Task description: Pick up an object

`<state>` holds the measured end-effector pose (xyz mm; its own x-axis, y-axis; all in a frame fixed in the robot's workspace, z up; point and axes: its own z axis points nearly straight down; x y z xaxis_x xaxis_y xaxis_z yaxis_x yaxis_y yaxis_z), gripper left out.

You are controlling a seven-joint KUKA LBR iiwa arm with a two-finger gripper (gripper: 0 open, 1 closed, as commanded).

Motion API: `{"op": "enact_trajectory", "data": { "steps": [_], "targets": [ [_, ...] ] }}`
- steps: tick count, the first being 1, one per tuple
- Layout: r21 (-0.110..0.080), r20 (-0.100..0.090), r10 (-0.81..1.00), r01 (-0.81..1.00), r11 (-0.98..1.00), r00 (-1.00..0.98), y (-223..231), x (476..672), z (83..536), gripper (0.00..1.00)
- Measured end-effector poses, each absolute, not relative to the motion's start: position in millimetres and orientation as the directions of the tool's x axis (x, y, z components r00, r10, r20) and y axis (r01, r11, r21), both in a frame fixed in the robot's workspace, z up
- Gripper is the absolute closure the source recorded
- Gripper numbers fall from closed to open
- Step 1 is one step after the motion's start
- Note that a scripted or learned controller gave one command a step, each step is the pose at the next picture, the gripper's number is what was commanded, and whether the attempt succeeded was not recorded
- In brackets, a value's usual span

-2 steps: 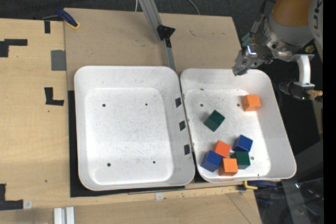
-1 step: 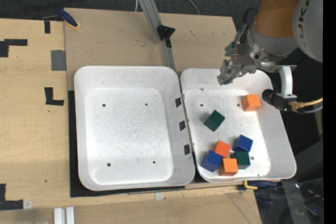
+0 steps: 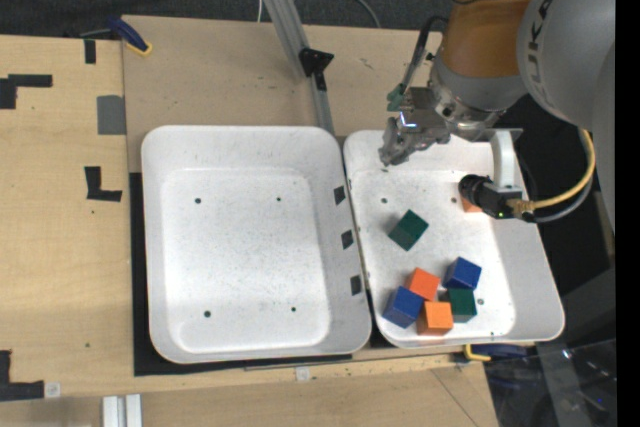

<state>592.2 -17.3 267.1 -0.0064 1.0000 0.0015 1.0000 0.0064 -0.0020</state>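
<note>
My gripper (image 3: 392, 153) hangs over the far left corner of the right bin (image 3: 530, 265), its tips pointing down and to the left. Nothing shows between the fingers. A dark green block (image 3: 408, 230) lies alone in the middle of that bin, below the gripper and apart from it. Near the front edge sits a cluster: two blue blocks (image 3: 403, 306) (image 3: 464, 272), two orange blocks (image 3: 424, 283) (image 3: 437, 317) and a small green block (image 3: 462, 303).
The left bin (image 3: 240, 245) stands beside the right one. A slanted metal pole (image 3: 285, 10) rises behind the bins. A black and orange fitting with a yellow cable (image 3: 490, 195) sits at the right bin's far right side.
</note>
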Motion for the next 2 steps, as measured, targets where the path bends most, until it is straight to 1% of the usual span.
{"op": "enact_trajectory", "data": {
  "steps": [1, 2],
  "targets": [
    [-0.004, 0.001, 1.0, 1.0, 0.005, -0.005, 27, 579.4, 247, 1.0],
    [-0.005, 0.001, 1.0, 1.0, 0.006, -0.006, 80, 558.7, 230, 1.0]
  ]
}}
